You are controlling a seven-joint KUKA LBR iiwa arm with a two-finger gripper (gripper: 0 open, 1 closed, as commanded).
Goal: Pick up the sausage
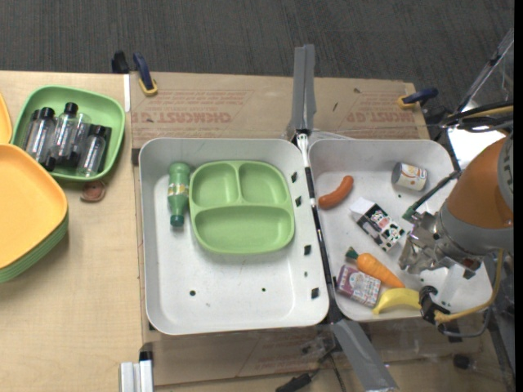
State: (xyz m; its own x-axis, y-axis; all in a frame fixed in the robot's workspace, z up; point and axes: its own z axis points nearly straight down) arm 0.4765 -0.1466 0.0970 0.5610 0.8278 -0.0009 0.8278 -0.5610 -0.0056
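The sausage (336, 192), reddish-orange and slightly curved, lies in the right bin (372, 155) near its upper left, close to the divider between the bins. My gripper (415, 253) hangs low over the right side of that bin, below the grey wrist and orange band (484, 193). It is well to the right of and nearer the camera than the sausage, beside a black-and-white carton (380, 224) and a carrot (380, 269). Nothing shows in its grasp.
The right bin also holds a small can (410, 175), a banana (398, 300) and a pink packet (358, 284). In the left bin (229, 300) sit a green divided plate (242, 205) and a green bottle (176, 193). A green tray of bottles (69, 133) and orange plates (29, 215) stand at far left.
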